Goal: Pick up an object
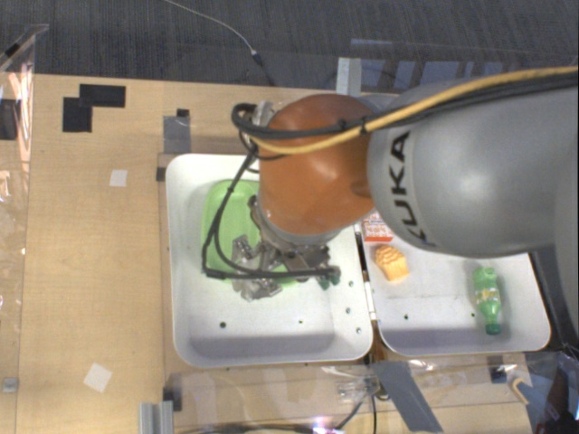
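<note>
My gripper (258, 283) hangs low inside the left bin (271, 337), under the orange wrist band. It sits over the lower edge of a flat light-green object (226, 215) that lies in the bin's middle and is partly hidden by the arm. A small dark-green piece (327, 278) pokes out just right of the gripper. In the right bin (452, 337) lie an orange-yellow block (392, 263), a green bottle (487, 298) and a white and red packet (375, 231).
The grey arm covers the upper right of the scene and most of the right bin's far side. A black cable loops from the wrist down over the green object. The wooden bench extends to the left, with black markers at its far left.
</note>
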{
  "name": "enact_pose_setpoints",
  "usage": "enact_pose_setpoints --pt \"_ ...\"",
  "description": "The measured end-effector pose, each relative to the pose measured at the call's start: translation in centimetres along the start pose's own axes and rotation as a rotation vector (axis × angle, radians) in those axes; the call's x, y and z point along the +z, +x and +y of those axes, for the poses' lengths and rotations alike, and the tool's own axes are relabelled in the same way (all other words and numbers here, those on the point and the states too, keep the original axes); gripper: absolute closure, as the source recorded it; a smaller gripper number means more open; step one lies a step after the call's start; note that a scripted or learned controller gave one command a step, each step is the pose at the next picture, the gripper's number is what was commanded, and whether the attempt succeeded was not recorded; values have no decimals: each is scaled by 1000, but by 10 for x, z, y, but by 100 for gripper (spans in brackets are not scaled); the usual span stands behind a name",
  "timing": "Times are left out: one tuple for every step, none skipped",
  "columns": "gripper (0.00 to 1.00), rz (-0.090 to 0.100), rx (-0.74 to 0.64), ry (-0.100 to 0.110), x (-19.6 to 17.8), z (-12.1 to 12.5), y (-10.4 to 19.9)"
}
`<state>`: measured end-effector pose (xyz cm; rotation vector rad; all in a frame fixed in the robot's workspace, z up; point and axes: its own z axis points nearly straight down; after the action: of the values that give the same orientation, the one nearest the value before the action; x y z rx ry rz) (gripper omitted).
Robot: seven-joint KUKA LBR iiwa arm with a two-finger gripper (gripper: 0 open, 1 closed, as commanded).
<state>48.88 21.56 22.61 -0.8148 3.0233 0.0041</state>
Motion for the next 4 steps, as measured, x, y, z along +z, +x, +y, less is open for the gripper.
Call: enact_pose_setpoints --pt "100 9 -433 -4 119 -21 2" --pt "100 -6 342 0 133 4 -15" --pt "100 0 638 -10 134 4 -48" --pt "100 -17 -84 1 132 -11 -32"
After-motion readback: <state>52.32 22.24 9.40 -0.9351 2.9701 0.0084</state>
